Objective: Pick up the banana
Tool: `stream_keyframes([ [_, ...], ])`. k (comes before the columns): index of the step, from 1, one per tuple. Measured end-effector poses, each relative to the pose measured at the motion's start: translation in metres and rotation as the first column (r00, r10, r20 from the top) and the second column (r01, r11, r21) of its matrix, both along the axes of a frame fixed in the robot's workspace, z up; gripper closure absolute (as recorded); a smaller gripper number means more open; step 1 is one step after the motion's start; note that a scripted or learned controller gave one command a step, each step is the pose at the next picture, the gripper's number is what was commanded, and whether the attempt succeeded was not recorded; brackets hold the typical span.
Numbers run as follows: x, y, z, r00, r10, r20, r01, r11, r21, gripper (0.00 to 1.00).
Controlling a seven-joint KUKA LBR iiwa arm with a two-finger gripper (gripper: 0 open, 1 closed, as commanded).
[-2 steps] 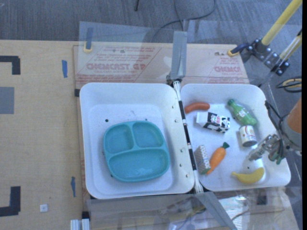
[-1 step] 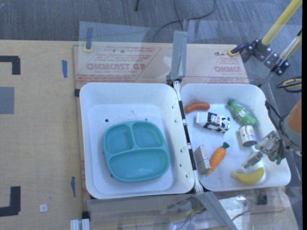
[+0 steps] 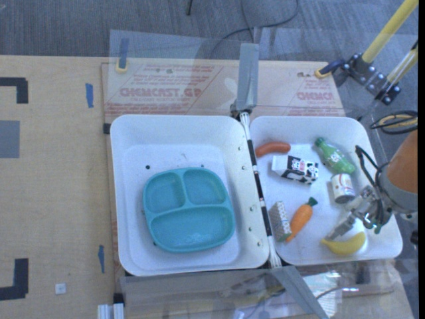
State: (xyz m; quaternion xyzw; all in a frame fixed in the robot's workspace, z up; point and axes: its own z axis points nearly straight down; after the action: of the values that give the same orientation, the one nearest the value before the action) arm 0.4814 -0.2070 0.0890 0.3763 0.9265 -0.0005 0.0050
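Observation:
The yellow banana (image 3: pixel 346 244) lies at the front right of the right bin (image 3: pixel 302 128), close to the bin's front wall. My gripper (image 3: pixel 350 222) hangs just above the banana's left half, reaching in from the right. One grey finger (image 3: pixel 338 230) slants down to the left and ends at the banana's upper edge. The banana rests on the bin floor.
The right bin also holds a toy carrot (image 3: pixel 301 218), a snack bar (image 3: pixel 280 220), a black-and-white carton (image 3: pixel 294 168), a hot dog (image 3: pixel 272 148), a green bottle (image 3: pixel 334 155) and a small can (image 3: pixel 342 187). The left bin (image 3: pixel 126 138) holds a teal divided plate (image 3: pixel 189 209).

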Motion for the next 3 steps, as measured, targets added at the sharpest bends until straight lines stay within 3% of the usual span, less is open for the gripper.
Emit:
stream_keyframes([
  [1,0.0,0.002,0.036,0.995,0.1,-0.004,-0.1,0.995,0.002,0.0],
  [2,0.001,0.002,0.0,0.988,0.156,-0.001,-0.156,0.988,0.001,0.0],
  [3,0.086,-0.017,-0.001,0.985,0.173,0.001,-0.173,0.985,0.0,0.0],
])
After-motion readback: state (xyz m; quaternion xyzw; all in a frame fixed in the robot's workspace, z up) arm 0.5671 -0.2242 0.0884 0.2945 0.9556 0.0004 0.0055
